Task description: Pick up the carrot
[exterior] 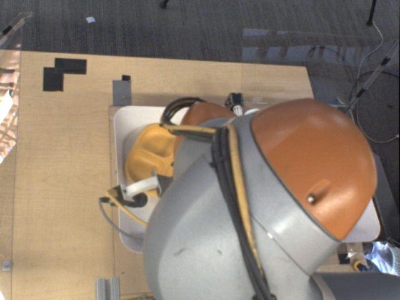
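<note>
The arm (262,230), smooth grey with a glossy orange dome, is looming nearest, covering the jaws, so their state cannot be told and no carrot is showing. Black cables (234,217) are running along it. A white bin (122,130) is sitting on the pale wooden table (56,186); dark carpet (187,17) is lying beyond.

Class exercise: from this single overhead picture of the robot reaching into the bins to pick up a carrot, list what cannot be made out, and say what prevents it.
1. The gripper: camera view, covered by the arm, so open or shut is unknowable.
2. The carrot: no shape in the camera view can be surely named as it; the arm covers most of the left bin.
3. The right bin: just a sliver past the arm.
4. The yellow-orange shape: partly covered, identity unclear.
</note>
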Robot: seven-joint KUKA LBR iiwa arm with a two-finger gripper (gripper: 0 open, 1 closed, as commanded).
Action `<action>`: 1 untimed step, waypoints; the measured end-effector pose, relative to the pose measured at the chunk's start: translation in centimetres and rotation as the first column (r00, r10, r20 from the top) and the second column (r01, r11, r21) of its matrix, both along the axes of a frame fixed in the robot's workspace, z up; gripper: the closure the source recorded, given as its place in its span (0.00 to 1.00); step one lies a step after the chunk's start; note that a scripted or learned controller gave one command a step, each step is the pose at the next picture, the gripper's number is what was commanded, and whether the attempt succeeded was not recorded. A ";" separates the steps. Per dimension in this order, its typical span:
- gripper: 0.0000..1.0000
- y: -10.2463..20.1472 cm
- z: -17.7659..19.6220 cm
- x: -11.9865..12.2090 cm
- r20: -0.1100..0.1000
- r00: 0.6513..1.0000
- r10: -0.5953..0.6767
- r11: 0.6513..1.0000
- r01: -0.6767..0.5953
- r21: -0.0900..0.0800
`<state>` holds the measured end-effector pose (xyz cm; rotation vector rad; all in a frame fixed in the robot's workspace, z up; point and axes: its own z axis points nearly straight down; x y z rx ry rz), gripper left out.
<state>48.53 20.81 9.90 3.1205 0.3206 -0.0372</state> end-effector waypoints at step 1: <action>0.00 -0.3 -0.3 -1.0 -0.047 0.999 0.000 1.000 0.000 -0.001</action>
